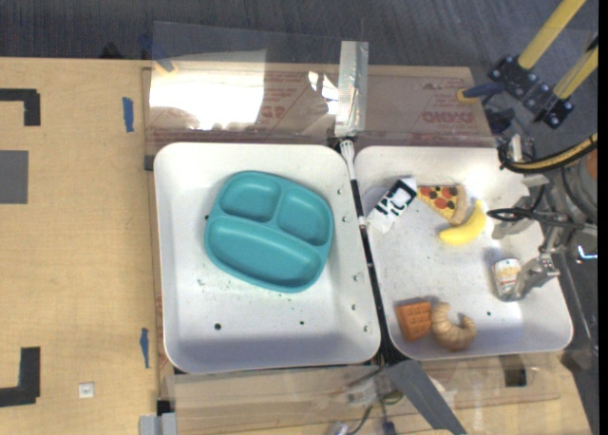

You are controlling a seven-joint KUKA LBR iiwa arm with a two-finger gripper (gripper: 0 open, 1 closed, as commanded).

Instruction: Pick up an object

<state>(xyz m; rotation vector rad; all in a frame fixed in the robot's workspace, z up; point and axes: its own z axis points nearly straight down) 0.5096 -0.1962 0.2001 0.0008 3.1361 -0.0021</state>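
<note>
Your gripper (540,270) sits at the right edge of the right bin (551,329), low over its floor. I cannot tell how its grasping end is set or whether it has hold of anything; that part is dark and cluttered against the bin wall. Just beside it, toward the bin's middle, lies a small white-and-orange packet (507,277), the nearest candidate and seemingly touching or nearly touching the gripper. The other pieces lie farther off: a banana (465,225) and a pizza slice (445,198) toward the bin's far edge, a croissant (455,329) and an orange waffle block (414,319) near its front edge, and a black-and-white item (395,201) at the far left corner. The left bin (180,329) holds 1 teal divided plate (270,231). My read: the packet lies leftward of the gripper, so you need little travel.
</note>
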